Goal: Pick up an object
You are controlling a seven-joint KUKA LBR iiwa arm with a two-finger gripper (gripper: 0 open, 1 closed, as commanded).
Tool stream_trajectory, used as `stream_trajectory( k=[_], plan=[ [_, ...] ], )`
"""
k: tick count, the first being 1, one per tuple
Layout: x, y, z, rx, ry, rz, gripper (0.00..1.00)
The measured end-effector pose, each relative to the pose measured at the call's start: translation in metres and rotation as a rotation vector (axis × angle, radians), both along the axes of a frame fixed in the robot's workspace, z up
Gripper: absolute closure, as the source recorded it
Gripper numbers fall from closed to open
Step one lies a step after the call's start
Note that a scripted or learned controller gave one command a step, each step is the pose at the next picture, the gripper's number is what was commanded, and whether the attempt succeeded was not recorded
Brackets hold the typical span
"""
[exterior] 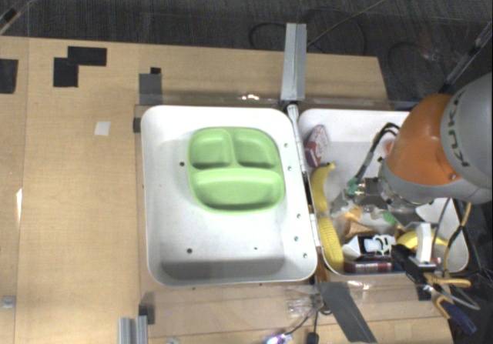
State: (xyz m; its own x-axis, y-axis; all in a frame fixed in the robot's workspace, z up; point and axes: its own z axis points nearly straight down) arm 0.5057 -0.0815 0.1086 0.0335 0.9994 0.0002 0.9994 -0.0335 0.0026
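Banana (326,215): right bin (347,121), along its left wall, near half.
Gripper (368,208): low over the clutter just right of the banana; grip state cannot be told.
Arm (439,146): covers the bin's right part.
Green tray (235,168): centre of left bin (166,204).

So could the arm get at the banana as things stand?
Probably yes: the banana lies exposed along the right bin's left wall, nothing on top of it, with the arm right beside it.
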Motion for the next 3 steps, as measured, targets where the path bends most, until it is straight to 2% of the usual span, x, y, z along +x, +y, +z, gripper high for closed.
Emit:
stream_trajectory(
  k=[1,2,3],
  plan=[
    [0.01,-0.019,-0.017,0.001,-0.012,0.304,0.0],
    [0.012,-0.018,-0.006,0.0,-0.019,0.306,1.0],
    [0.031,0.036,0.077,-0.001,-0.003,0.226,1.0]
  ],
)
